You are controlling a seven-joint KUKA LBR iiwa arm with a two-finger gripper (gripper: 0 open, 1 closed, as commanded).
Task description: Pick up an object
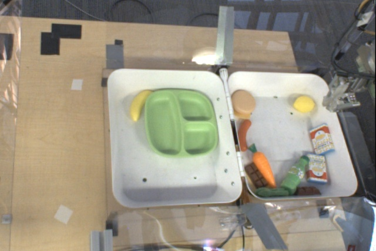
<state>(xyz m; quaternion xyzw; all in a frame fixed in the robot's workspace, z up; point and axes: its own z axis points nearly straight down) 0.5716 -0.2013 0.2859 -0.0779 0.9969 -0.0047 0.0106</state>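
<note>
My gripper (341, 98) hangs over the right rim of the right bin (276, 126), just right of a yellow lemon (304, 104). That bin also holds a round tan bun (243, 103), a red sausage (244, 134), an orange carrot (264, 168), a brown chocolate bar (254, 175), a green bottle (295, 173) and two small cartons (321, 139) (316, 167). In the left bin (126, 179), a yellow banana (138, 105) lies against a green divided plate (179, 122).
A green pickle (271, 191) and a dark brown piece (307, 190) lie at the right bin's front edge. A metal post (225, 38) stands behind the seam between the bins. Dark cables (346, 44) hang above the gripper.
</note>
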